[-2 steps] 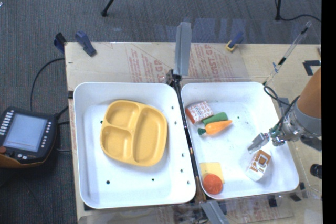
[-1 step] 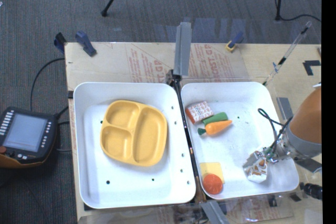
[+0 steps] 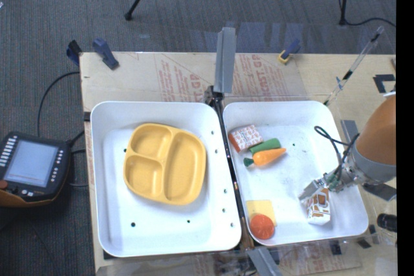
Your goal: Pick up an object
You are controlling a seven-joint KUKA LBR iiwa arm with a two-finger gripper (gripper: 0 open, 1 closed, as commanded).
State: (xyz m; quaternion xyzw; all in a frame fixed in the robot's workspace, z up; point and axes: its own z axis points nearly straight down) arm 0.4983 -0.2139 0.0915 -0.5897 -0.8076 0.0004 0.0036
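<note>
Here, in the right bin (image 3: 294, 114), an orange round toy (image 3: 262, 226) is lying nearest, beside a small carton (image 3: 319, 207). The gripper (image 3: 318, 188) is hovering just above this carton; its state is not clear. Farther, a carrot (image 3: 266, 156) is lying.

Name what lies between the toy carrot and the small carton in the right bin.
Bare white bin floor separates the carrot from the carton, seen in the camera view.

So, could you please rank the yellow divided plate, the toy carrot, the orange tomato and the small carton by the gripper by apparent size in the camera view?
1. Yellow divided plate, by far the largest.
2. Toy carrot, small carton and orange tomato look too alike to rank.
</note>
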